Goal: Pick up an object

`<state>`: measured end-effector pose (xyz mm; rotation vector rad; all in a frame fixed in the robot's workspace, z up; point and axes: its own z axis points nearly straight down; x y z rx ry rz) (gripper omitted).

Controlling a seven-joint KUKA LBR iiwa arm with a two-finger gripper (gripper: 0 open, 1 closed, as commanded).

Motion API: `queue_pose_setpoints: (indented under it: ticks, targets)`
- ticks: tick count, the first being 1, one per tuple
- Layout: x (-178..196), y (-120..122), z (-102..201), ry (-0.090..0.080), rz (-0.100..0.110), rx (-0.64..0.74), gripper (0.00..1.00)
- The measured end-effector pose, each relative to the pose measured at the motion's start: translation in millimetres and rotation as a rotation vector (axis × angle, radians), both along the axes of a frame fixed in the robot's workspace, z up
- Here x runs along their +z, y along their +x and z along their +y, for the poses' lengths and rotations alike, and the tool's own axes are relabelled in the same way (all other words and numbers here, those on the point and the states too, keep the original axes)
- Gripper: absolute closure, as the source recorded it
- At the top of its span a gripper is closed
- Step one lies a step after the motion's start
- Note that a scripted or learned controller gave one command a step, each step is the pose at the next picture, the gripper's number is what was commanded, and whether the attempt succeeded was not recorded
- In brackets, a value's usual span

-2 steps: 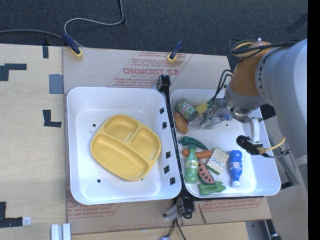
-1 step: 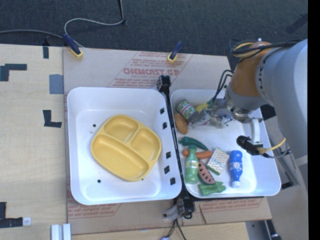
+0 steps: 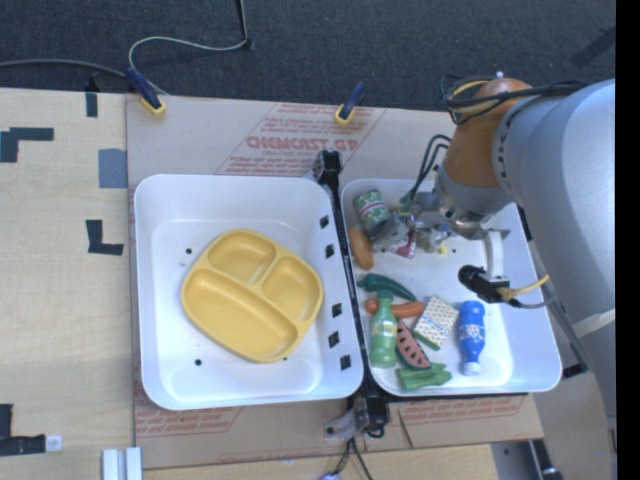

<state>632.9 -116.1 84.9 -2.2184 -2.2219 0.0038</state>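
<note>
Far left of the claw, the left bin [image 3: 150,298] holds a yellow divided plate [image 3: 252,293] with open white floor along its rim. Left of the claw, against the right bin's [image 3: 535,363] divider wall, lie a green can [image 3: 373,209] and a brown sausage-like toy [image 3: 360,247]. The claw [image 3: 420,233] sits low in the right bin's upper part; whether it is spread or pinching, I cannot tell. Below it crowd a green bottle [image 3: 384,334], watermelon slice [image 3: 412,345] and cracker [image 3: 436,321]. Below-right stands a blue bottle [image 3: 470,336], beside bare floor toward the right rim.
</note>
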Motion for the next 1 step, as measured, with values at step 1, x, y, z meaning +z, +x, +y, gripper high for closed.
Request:
queue_pose_setpoints:
  ticks: [1]
  targets:
    - [8.9,-1.4,-0.3,0.000,0.007,0.001,1.00]
